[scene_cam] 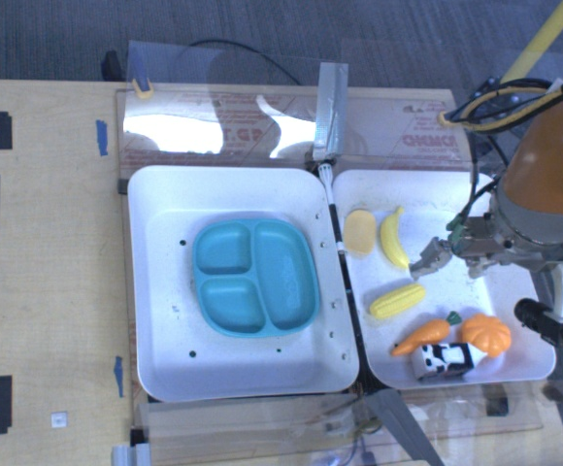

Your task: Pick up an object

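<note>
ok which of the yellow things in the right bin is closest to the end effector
The banana: its lower end lies just left of the end effector. The corn cob sits lower in the view, and the pale yellow piece lies farther left.

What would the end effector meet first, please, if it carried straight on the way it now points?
Likely the corn cob, just below-left of the end effector; its height above the right bin is unclear.
</note>
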`<state>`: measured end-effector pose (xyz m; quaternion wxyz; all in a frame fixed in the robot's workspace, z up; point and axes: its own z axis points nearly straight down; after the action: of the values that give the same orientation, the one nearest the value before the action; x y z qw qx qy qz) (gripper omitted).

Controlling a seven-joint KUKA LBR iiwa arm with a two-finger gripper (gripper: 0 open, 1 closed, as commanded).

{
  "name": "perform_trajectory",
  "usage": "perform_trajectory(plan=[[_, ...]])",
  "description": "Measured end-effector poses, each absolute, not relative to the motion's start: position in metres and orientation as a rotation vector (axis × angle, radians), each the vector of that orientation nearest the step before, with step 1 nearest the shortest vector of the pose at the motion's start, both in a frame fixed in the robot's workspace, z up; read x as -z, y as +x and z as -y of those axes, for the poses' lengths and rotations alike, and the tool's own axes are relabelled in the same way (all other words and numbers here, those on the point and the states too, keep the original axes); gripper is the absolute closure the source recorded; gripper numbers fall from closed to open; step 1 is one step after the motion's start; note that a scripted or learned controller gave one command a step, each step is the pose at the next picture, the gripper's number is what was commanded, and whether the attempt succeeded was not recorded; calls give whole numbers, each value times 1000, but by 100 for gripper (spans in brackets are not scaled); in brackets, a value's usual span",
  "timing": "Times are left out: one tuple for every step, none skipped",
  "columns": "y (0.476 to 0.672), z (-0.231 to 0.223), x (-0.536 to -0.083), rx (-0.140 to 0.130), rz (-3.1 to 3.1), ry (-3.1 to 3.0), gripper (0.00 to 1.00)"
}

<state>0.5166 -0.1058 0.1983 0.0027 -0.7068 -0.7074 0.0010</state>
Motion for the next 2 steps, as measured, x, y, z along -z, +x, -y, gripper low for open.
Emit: perform_trajectory(plan=[[552,93,-87,6,2358,-2081,0],[588,101,-86,5,2228,-2221,0]])
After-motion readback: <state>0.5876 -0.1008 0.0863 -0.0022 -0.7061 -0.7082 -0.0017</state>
